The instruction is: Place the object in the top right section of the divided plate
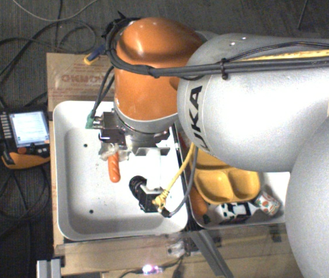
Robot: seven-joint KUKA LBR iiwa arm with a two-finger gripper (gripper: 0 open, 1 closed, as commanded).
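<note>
Yellow plate [237,184] largely hidden, arm [257,97] above

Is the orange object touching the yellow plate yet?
Apart. The camera view shows the orange object over the left bin, the yellow plate in the right bin, well clear.

White bins [72,213], a grey and orange arm [257,109], a yellow plate [228,181].
The arm is pale grey with an orange band [153,68] and black lettering. Both bins are plain white, the left with a few dark specks. The sausage [113,168] is orange-red. The plate is yolk yellow; an item [234,210] is patched black and white. The board [72,77] is tan with faded red print, and the floor [14,51] is dark grey.
</note>
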